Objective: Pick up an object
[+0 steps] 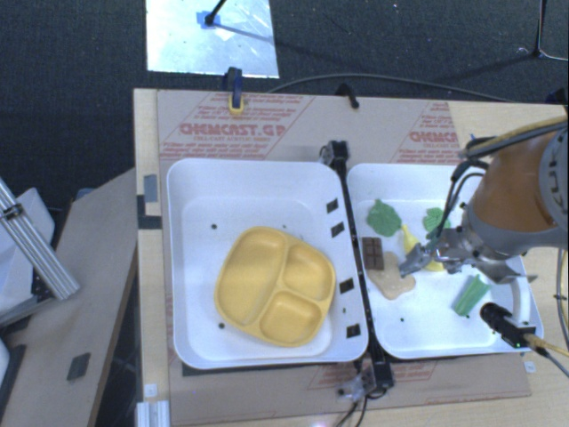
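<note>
Bare white floor lies along the right white plastic bin's [391,345] front edge. The metal two-finger gripper [414,262], grip state unclear, hovers touching the flat tan cookie-shaped piece [391,284] just beside the brown chocolate block [372,253].

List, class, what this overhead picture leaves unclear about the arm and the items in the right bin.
- Tool: too small and blurred in the camera view to judge its state.
- Yellow item: partly hidden by the tool.
- Arm: cut off by the right edge.
- Green piece: partly covered by the arm's cables.
</note>
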`<state>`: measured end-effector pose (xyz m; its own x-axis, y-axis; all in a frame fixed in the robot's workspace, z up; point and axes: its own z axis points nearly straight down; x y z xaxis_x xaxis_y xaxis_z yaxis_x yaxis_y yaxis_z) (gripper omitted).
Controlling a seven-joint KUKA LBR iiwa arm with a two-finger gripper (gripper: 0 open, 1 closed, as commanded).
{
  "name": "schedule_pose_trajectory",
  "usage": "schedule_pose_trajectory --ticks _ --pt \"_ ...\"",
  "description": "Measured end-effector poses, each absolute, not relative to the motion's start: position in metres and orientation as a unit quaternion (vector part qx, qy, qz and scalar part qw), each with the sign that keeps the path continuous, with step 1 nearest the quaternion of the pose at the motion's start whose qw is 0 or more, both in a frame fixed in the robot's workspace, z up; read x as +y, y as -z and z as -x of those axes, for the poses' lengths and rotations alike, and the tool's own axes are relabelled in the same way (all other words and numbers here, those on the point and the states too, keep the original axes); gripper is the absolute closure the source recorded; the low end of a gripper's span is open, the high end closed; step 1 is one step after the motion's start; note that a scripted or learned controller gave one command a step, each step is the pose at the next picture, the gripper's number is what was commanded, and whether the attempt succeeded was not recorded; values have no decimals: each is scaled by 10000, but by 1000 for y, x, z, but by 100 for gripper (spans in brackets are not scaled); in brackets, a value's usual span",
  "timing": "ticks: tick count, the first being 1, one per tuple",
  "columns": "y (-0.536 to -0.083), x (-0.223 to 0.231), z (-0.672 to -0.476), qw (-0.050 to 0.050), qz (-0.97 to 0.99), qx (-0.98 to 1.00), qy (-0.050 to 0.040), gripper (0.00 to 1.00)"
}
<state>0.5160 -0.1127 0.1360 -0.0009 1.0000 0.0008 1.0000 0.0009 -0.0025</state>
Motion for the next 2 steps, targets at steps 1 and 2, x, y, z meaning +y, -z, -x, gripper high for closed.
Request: schedule_pose_trajectory --ticks 1,2 --pt "-86 -113 -518 -9 7071 -7071 13 0" --pt "-101 -112 -520 -43 7061 -7080 41 100"
